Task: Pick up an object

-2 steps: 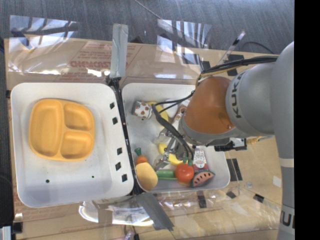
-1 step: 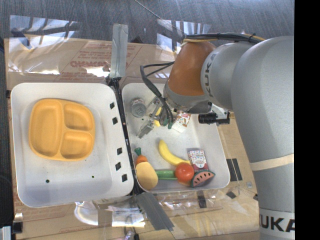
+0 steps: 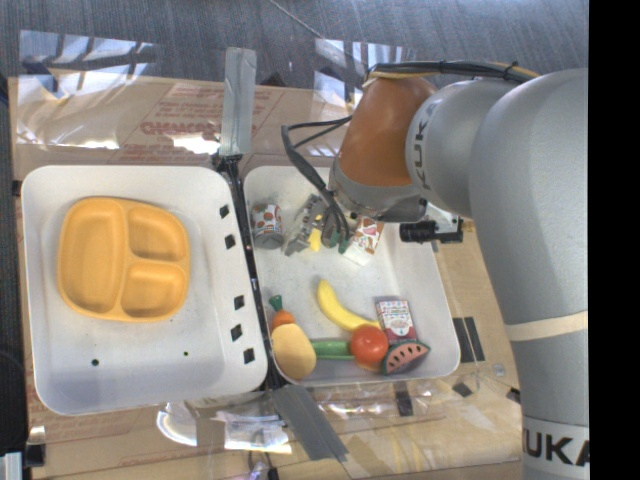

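My gripper (image 3: pixel 312 228) is low over the back of the right bin (image 3: pixel 440 298), under the orange-banded wrist (image 3: pixel 385 133). It sits between a small can (image 3: pixel 265 223) on its left and a white and red carton (image 3: pixel 369 236) on its right. A small yellow and green piece (image 3: pixel 316 239) shows right at its tip; whether it is held is unclear. Nearer the front lie a banana (image 3: pixel 338 308), a red and white box (image 3: pixel 396 316), a tomato (image 3: pixel 368 344), a watermelon slice (image 3: pixel 406 356), a green vegetable (image 3: pixel 329 348), a pale yellow fruit (image 3: pixel 292 351) and a carrot (image 3: pixel 281 317).
The left bin (image 3: pixel 60 368) holds a yellow divided plate (image 3: pixel 123 258). A black-taped wall (image 3: pixel 240 268) separates the two bins. The grey arm (image 3: pixel 520 248) covers the right side of the bench. Cables (image 3: pixel 300 158) loop beside the wrist.
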Available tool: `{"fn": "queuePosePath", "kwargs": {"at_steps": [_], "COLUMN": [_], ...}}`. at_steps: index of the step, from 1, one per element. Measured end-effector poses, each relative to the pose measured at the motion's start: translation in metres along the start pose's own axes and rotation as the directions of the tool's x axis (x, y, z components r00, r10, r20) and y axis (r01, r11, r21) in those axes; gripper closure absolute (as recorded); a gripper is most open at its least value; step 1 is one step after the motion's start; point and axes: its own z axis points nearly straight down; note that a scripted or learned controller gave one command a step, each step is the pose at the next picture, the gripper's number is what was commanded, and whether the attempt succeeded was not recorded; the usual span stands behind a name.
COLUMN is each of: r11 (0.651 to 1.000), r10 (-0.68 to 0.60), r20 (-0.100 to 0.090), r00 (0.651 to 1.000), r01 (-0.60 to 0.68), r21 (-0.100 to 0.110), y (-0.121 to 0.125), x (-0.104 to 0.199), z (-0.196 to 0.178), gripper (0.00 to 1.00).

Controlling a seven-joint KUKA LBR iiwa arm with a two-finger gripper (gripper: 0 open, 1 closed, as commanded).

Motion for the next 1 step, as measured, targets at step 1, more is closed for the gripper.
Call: {"fn": "queuePosePath", "kwargs": {"at_steps": [1], "r11": [0.982], "r10": [-0.19], "r20": [-0.001], "r00": [0.982], "r01": [0.19], "r21": [0.0], "y": [-0.076], "x": [0.0359], "z": [-0.0086], "gripper": [1.0]}}
